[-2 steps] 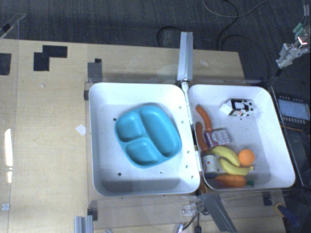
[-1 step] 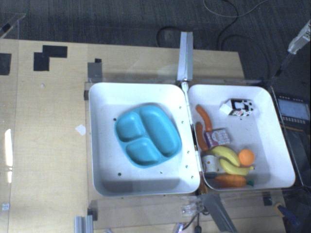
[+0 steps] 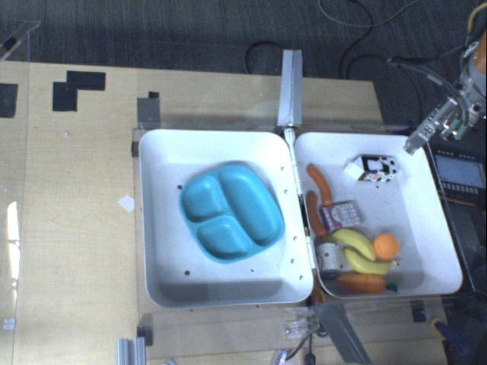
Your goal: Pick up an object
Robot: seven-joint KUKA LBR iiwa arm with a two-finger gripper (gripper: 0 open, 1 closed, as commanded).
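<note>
A carrot (image 3: 360, 283), bananas (image 3: 358, 248) and an orange (image 3: 386, 245) are seen at the near end of the right bin (image 3: 426, 226), a black-and-white carton (image 3: 373, 168) farther back, and beyond it the gripper (image 3: 417, 141), nothing seen held.

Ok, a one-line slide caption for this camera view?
Gripper poised over the right bin's far corner; blue divided tray in the left bin.
</note>
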